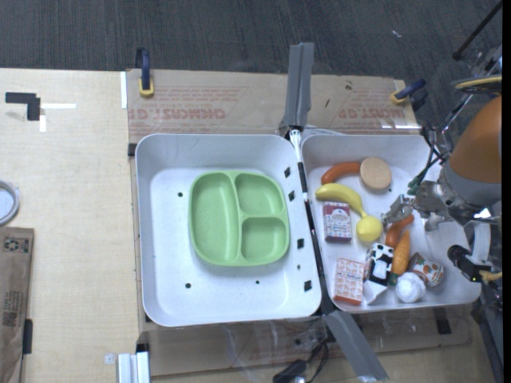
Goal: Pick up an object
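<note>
**Gripper hovering over right bin, nothing between its fingers**

Gripper (402,211) is sitting fingers parted over the right bin (415,144), just above the carrot (400,250). Lemon (368,229) is lying at its 9 o'clock, banana (341,195) at 10, bread roll (375,174) at 11. Green divided plate (239,217) is sitting in the left bin (152,238).

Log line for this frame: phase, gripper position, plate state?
phase: reaching | gripper: in right bin, above carrot | green plate: left bin, no items

Grey arm (471,183), orange band
</note>
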You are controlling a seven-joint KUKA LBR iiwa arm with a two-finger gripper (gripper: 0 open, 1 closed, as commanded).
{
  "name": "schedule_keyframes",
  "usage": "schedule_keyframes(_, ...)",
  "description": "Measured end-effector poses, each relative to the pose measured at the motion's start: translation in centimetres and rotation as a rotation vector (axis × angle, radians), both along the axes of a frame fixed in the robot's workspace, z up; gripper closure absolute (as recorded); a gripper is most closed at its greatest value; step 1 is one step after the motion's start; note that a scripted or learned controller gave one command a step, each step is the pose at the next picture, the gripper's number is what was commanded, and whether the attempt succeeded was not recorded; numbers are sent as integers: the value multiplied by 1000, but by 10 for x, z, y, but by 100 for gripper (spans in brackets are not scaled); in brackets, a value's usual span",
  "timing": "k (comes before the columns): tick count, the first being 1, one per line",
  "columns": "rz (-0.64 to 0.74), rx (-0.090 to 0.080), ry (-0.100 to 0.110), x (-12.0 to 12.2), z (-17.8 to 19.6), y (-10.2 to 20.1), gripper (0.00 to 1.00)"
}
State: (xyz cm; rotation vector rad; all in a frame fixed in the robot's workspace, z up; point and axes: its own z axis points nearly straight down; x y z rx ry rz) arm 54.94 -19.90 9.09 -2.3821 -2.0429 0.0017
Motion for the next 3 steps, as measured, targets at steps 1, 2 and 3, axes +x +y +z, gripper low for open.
schedule_keyframes(1, 215, -1, -2, -15, 30, 10, 0)
schedule_keyframes(2, 159, -1, -1, -6, 0, 40, 0)
schedule_keyframes(3, 156, -1, -1, -7, 9, 39, 100)
